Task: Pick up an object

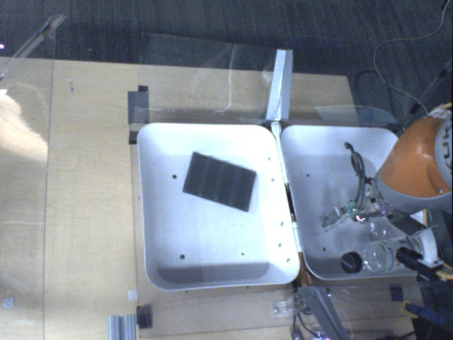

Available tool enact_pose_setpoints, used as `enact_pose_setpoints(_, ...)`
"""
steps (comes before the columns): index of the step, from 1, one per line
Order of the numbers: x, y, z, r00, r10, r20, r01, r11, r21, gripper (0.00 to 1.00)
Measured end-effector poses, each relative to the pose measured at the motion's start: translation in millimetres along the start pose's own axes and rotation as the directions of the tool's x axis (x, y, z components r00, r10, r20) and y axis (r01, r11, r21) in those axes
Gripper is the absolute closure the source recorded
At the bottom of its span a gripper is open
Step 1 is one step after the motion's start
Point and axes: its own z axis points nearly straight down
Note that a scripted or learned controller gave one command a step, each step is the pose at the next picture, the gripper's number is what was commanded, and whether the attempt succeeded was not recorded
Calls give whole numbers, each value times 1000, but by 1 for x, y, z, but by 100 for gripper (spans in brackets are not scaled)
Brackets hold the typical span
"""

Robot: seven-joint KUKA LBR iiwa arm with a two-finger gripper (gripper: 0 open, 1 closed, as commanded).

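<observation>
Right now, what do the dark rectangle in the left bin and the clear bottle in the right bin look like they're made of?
Dark rectangle: matte dark grey, faint ribbing, no glare; likely foam or rubber. Clear bottle: see-through with bright glints and a black cap; probably plastic, possibly glass.

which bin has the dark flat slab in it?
The left bin. A dark ribbed slab lies flat and skewed on its floor. The right bin holds a clear bottle with a black cap, and the arm is over it.

arm [417,168] cut off at right edge, gripper [352,213] blurred
</observation>
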Motion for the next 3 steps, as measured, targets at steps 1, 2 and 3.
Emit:
enact_pose_setpoints(1,22,56,2,998,-67,0,67,998,4,0)
enact_pose_setpoints(2,22,56,2,998,-67,0,67,998,4,0)
enact_pose_setpoints(3,14,118,5,972,236,1,-236,972,9,0)
